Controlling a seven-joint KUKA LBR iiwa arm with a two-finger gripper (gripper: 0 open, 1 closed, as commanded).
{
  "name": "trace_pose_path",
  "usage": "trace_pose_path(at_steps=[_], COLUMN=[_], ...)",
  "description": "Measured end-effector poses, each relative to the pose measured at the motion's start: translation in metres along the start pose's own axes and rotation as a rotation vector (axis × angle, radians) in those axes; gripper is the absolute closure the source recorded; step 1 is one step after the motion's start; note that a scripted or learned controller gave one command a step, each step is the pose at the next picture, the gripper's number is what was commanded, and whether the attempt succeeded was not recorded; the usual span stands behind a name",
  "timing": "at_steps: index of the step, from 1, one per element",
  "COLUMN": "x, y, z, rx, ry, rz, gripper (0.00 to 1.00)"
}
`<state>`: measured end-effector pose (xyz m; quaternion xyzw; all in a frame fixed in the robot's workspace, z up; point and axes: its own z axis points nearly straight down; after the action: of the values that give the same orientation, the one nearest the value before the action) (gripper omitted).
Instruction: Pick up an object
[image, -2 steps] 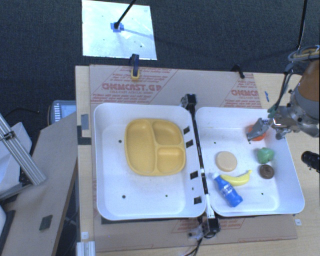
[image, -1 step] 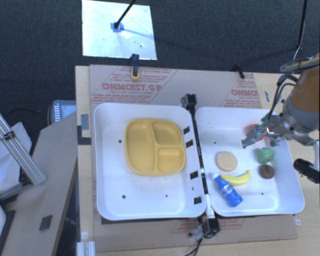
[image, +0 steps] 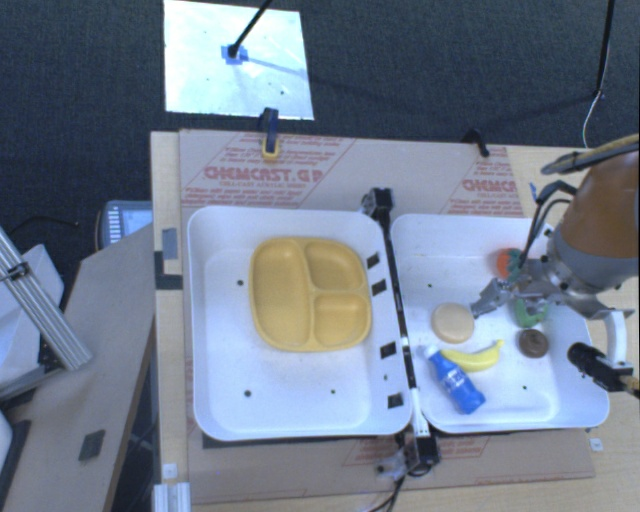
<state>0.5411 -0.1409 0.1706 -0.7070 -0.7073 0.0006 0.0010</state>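
Hovering low over the right bin (image: 575, 405), the gripper (image: 520, 290) sits just beside a green object (image: 527, 312), its opening impossible to make out, so the arm probably wants to center over that piece, clear of the brown disc (image: 534, 343) and banana (image: 473, 355), before closing.

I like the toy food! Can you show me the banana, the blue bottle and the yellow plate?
banana (image: 473, 355): camera view, middle of its curve.
blue bottle (image: 458, 384): camera view, middle of its body.
yellow plate (image: 308, 293): camera view, ridge between its compartments.
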Motion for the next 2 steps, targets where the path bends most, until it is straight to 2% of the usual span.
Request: trace_pose_path(at_steps=[1,2], x=[0.005,0.004], y=[0.008,0.009], z=[0.057,0.044], rx=[0.0,-0.005], ry=[0.0,-0.002], rz=[-0.001,0.001], gripper=[0.0,1.0])
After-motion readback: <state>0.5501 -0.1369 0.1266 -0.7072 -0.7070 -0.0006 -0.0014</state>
